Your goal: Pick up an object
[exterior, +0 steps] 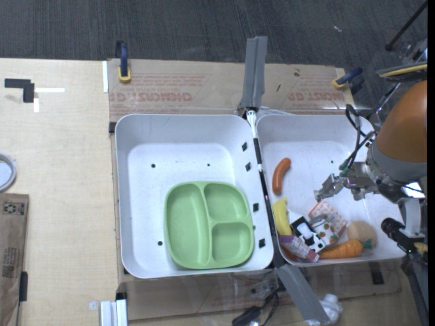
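White right bin (306, 138) holds all our candidates: a red-orange sausage (281, 174) lies alone toward the far left of it, and a yellow banana (281, 216) sits near the divider. A carrot (342, 250), a printed packet (325, 221) and a tan roundish item (362, 232) crowd the near right corner. Our claw (331, 189) hangs over the bin's middle right, just beyond the far side of the packet, with nothing between its fingers. We can't tell how wide they stand. We read this as the approach step, no grasp yet. Next move needs a descent onto one item; the packet is closest, but clutter there risks a bad pinch. The sausage is the cleaner isolated target. Green divided plate (209, 224) sits in the left bin (136, 182) on the counter (54, 148).
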### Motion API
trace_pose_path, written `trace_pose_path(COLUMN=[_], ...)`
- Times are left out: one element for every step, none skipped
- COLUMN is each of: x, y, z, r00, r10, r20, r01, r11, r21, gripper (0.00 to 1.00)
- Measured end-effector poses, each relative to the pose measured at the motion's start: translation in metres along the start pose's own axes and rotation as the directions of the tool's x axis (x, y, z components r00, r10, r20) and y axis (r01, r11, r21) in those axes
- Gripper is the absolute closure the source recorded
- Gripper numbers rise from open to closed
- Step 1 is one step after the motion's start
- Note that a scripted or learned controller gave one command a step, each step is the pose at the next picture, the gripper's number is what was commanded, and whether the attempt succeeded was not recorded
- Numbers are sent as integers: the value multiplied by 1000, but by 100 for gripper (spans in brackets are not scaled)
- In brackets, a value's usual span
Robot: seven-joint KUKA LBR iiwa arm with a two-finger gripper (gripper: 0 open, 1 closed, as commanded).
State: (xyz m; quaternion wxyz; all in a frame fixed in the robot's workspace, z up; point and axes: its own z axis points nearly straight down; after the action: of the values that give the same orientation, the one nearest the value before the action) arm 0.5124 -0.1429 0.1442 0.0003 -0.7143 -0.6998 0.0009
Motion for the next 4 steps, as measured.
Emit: trace_pose_path(x=[41, 40, 15, 15], y=[-4, -5, -13, -13], z=[51, 42, 53, 53], r00=[975, 976, 999, 999], r10=[-221, -216, 47, 48], r20=[0, -1, -1, -1], r01=[221, 216, -47, -48], r11=[975, 976, 999, 999], r21=[-2, 1, 0, 1], gripper=[0, 100, 100, 0])
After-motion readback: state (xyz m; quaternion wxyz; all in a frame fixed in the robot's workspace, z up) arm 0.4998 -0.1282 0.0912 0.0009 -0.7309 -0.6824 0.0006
